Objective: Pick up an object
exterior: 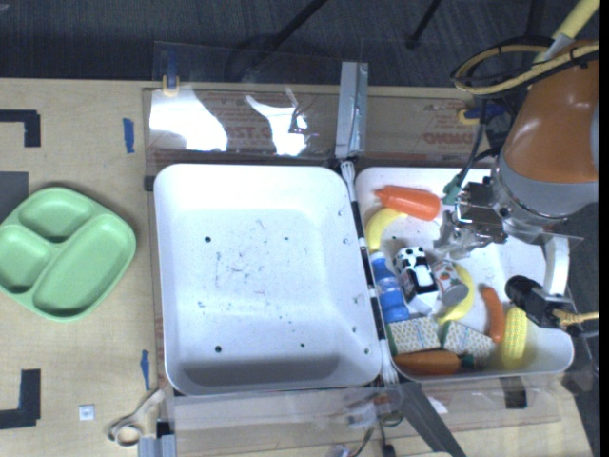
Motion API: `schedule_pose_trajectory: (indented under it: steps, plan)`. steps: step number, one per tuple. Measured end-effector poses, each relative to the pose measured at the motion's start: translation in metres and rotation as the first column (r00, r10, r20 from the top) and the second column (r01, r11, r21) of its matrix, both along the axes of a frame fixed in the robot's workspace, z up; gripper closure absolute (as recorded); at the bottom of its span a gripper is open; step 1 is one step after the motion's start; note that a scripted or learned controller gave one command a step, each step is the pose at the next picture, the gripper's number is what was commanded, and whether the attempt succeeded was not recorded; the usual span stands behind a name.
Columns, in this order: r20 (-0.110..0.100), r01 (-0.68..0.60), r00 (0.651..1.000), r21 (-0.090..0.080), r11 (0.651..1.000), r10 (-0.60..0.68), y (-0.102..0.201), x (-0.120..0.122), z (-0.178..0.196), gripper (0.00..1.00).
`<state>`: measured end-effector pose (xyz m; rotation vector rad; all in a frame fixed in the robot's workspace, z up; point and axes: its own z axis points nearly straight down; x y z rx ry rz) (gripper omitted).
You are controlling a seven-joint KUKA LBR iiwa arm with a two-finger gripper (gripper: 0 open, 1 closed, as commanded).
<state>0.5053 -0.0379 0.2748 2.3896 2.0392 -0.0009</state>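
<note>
two shallow white plastic bins sit side by side: the left bin (257,274) and, touching its right wall, the right bin (547,355). one pale green three-compartment plate (62,251) lies well left of the left bin. inside the right bin are two orange carrot-shaped toys (409,201) (428,361), two yellow banana-shaped pieces (381,225) (461,298), one blue block (388,288), one yellow corn cob (515,336) and one black-and-white toy (415,267).

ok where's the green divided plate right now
The green divided plate lies on the wooden bench at the camera view's far left, outside both bins, just left of the left white bin.
</note>
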Motion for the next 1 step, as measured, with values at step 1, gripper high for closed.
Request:
schedule_pose_trajectory:
  steps: [1]
  plan:
    - [-0.001, -0.341, 0.94, 0.002, 0.94, 0.341, -0.0259, 0.0008, -0.0296, 1.0]
